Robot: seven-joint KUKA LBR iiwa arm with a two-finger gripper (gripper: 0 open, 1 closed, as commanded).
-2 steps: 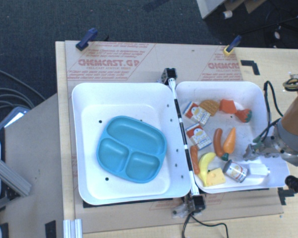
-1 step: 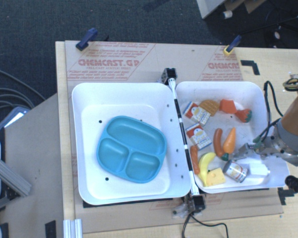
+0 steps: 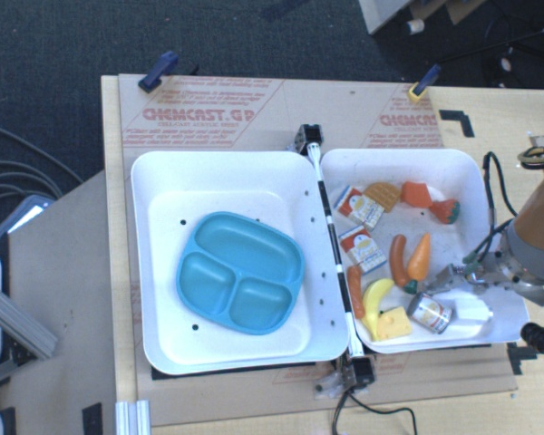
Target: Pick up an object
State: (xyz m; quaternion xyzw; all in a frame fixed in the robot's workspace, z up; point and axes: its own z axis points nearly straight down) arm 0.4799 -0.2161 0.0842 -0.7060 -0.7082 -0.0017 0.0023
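**Mia:** What is in the 2 bins? Start on the left.

**Ben:** The left bin [image 3: 154, 243] has 1 blue tray [image 3: 240, 272] lying flat. The right bin [image 3: 476, 175] is full of toy food. There are little cartons [image 3: 363, 209], a sausage [image 3: 398, 259], a carrot [image 3: 419, 256], a banana [image 3: 376, 299] and a cheese block [image 3: 393, 324].

**Mia:** And that small tin can [image 3: 431, 314]?

**Ben:** It lies on its side near the front wall, just right of the cheese.

**Mia:** Where is the gripper [image 3: 449, 277]?

**Ben:** Low in the right bin, just above the can. I think the can is what it wants.

**Mia:** Is it holding anything?

**Ben:** I see nothing in it. I cannot tell if it is open or closed.

**Mia:** Will the can be easy to grab?

**Ben:** I guess it is light and hard, so it will not squash. But it looks smooth and round, so it may roll or slip. Best to pinch it across the middle of its round side.
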